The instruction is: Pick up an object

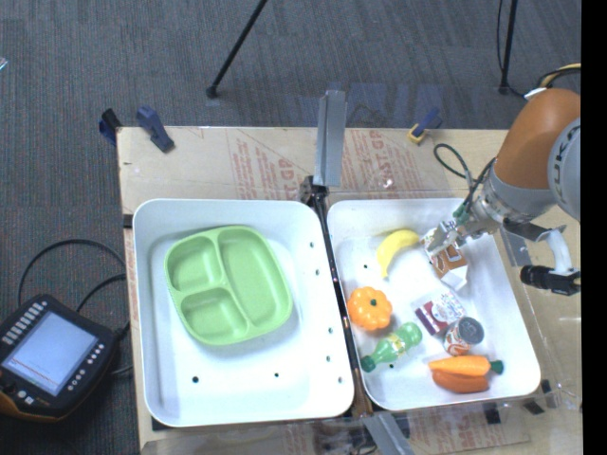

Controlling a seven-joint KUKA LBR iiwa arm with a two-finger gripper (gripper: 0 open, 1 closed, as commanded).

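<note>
The left bin [152, 254] carries a green divided tray [228, 282] at its middle. In the right bin [507, 282], a banana [395, 248] lies toward the far left corner, just left of the gripper [444, 243], its long axis slanting from the far right down toward the near left, tip pointing near-left. Whether the gripper is apart or together I cannot tell. An orange pumpkin [369, 308], green bottle [390, 347] and carrot [462, 372] sit nearer the near edge.
</note>
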